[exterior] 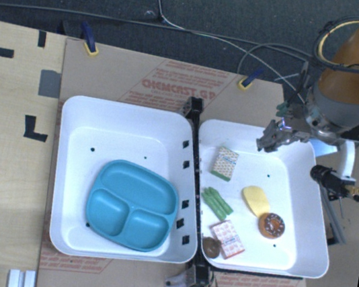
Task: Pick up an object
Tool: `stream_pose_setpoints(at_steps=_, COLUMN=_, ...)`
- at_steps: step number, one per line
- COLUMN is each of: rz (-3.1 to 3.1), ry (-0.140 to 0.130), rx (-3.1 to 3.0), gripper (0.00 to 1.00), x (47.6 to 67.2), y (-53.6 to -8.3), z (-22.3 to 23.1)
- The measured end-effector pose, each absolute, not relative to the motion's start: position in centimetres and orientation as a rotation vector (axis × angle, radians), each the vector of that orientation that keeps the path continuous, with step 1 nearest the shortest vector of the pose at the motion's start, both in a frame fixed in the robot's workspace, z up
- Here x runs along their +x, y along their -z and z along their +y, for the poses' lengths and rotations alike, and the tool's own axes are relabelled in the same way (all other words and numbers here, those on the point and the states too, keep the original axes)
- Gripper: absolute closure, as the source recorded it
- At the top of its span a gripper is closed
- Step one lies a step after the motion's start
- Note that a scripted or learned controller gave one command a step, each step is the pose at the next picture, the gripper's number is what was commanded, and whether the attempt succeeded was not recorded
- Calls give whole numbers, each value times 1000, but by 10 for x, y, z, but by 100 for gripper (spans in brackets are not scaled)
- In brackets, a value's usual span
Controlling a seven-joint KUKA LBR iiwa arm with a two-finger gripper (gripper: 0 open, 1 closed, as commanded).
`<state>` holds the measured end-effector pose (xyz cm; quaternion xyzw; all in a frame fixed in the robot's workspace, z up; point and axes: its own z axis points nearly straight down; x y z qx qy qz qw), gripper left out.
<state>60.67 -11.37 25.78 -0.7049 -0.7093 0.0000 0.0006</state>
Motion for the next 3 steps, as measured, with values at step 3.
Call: stream_pose_setpoints(at_steps=3, rz=-2226, ry=-4, rx=-2214, gripper=100, x=621, y=-244, z=59)
